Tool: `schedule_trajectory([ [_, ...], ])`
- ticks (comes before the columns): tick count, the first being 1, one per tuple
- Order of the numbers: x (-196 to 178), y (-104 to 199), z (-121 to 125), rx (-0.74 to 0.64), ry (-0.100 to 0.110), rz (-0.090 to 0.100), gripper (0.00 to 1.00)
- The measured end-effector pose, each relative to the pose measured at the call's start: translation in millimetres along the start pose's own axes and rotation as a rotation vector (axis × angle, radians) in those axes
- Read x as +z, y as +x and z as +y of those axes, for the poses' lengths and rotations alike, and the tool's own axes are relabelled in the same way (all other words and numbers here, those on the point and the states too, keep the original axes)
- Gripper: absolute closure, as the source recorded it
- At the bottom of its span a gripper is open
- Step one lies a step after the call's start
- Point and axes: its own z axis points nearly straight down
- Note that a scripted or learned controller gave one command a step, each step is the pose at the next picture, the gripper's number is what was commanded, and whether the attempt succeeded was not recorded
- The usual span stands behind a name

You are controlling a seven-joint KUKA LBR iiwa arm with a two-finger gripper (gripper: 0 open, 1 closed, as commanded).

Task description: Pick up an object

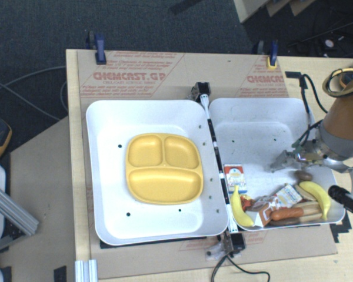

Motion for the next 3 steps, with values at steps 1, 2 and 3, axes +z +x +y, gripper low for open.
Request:
schedule_trajectory([
  [1, -16.6, 1.6, 2.3, -0.002, -0.010, -0.002, 1.00],
  [2, 1.4, 17.8, 62.6, -0.007, -0.012, -0.003, 1.00],
  [3, -0.4, 58.4, 121.3, -0.009, -0.014, -0.003, 1.00],
])
